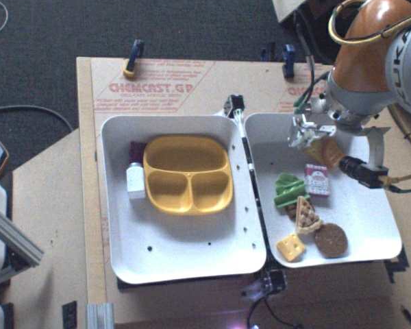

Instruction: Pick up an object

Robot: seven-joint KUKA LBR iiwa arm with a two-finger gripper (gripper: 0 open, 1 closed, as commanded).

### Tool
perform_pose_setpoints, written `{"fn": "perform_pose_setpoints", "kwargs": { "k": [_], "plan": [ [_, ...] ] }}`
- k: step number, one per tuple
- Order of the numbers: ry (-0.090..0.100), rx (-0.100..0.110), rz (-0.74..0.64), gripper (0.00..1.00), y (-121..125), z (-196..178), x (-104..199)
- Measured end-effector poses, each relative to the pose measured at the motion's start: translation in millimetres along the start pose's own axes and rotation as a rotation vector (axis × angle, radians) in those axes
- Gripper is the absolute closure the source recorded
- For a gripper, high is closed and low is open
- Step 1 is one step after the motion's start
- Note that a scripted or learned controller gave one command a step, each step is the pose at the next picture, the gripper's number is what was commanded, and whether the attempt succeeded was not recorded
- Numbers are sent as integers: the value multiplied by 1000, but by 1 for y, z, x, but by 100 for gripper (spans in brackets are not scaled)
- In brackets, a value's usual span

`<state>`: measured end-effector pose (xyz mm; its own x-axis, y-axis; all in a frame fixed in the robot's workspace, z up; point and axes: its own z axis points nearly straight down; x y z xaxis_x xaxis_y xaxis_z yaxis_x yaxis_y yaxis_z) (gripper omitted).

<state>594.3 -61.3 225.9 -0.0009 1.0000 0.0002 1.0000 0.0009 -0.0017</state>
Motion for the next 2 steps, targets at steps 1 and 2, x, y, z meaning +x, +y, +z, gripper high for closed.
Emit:
{"fn": "perform_pose_setpoints", "kwargs": {
  "k": [1, 2],
  "plan": [
    [0, 1, 2, 100, -8, 1, -9],
    [-1, -4, 0, 100, 8, 10, -6]
  ]
}}
